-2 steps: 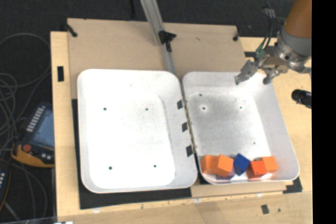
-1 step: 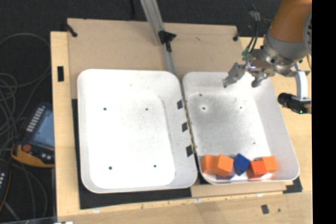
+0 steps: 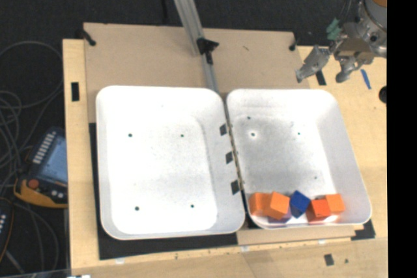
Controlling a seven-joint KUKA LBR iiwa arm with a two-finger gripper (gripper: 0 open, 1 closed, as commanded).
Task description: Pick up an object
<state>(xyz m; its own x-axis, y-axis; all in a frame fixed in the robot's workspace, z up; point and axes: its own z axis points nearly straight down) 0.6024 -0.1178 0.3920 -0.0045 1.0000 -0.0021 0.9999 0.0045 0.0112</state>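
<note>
A: Camera view, top down at a slant. What've you got so far?

B: Nothing picked yet, by my read. Your hand (image 3: pixel 329 69) hangs over the bench (image 3: pixel 260 49) past the far edge of the right bin (image 3: pixel 339 133), fingers spread apart, nothing between them.

A: And the objs?

B: All bunched along the right bin's near rim, well apart from the hand: an orange block (image 3: pixel 270 204), a blue block (image 3: pixel 299 202) just beside it, then another orange block (image 3: pixel 325 207). A bit of purple peeks under the first orange one; can't tell what it is. So reach, descent, grasp and lift are all still left, I'd judge.

A: Surface and room?

B: Left bin (image 3: pixel 159 159) is white, shallow, speckled grey. Bench is pale wood. A metal rail (image 3: pixel 186 6) slants in from the top. Dark carpet round it, w/ cables and a handheld pendant (image 3: pixel 45 169) on the floor at left.
</note>
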